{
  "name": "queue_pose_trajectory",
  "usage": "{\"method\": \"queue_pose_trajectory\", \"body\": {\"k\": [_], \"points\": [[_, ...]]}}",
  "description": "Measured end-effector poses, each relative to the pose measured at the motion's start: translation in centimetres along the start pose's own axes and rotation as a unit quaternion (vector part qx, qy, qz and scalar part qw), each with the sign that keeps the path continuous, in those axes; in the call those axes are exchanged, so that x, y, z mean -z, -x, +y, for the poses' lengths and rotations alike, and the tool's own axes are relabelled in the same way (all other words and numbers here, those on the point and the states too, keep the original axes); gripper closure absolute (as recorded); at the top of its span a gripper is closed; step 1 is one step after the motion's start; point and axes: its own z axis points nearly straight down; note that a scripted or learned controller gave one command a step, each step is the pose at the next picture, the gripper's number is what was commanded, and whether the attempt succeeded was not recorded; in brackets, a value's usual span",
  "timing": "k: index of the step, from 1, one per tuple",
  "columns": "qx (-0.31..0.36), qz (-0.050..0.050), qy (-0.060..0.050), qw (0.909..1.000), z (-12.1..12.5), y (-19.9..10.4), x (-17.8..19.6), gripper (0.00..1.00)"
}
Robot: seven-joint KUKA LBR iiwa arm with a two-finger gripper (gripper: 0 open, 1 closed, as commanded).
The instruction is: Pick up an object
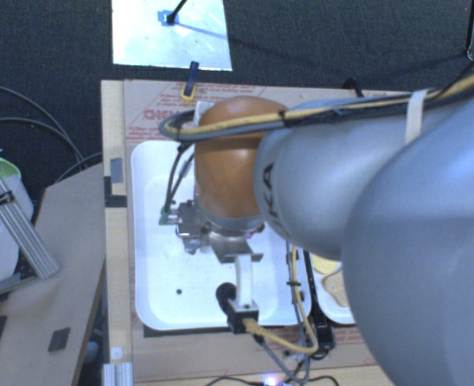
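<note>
Yellowish object in rt bin; gripper over left bin, open/shut can't tell. Recentre above it before descending.

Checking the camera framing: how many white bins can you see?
2. The first bin lies at the view's left, beneath the arm; the second bin peeks out at lower right, mostly hidden by that arm.

Single fixed overhead camera, slanted down on white bin; arm close, entering right.
</note>
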Motion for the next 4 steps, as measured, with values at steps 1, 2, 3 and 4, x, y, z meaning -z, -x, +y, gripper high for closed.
{"method": "queue_pose_trajectory", "body": {"k": [1,2,3,4], "points": [[-0.004,0.000,0.006,1.0000,10.0,4.9,0.8,1.00],[-0.002,-0.001,-0.003,1.0000,2.4,7.0,-4.8,1.00],[0.001,0.000,0.003,1.0000,7.0,4.6,-13.0,1.00],[-0.003,0.000,0.000,1.0000,0.0,8.4,-12.6,1.00]]}}
